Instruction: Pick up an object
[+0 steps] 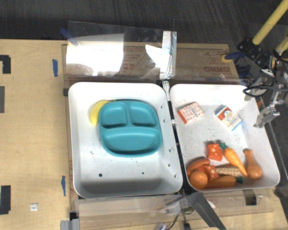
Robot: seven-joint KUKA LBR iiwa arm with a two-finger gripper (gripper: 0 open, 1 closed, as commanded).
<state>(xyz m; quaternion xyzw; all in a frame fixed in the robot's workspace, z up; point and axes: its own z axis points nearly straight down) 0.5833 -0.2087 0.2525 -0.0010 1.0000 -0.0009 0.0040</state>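
The right bin holds a red-and-white small box and a blue, white and orange carton near its far side. Toy food is heaped at its near edge: a carrot, a red piece with a green top, an orange ball, a brown drumstick-shaped piece and a sausage. My gripper hangs over the right bin's right rim, above and to the right of the carton, with nothing seen in it.
The left bin carries a teal divided plate with a yellow piece poking out under its far-left corner. A clear sheet on cardboard stands behind the bins. Cables and a yellow pole crowd the upper right.
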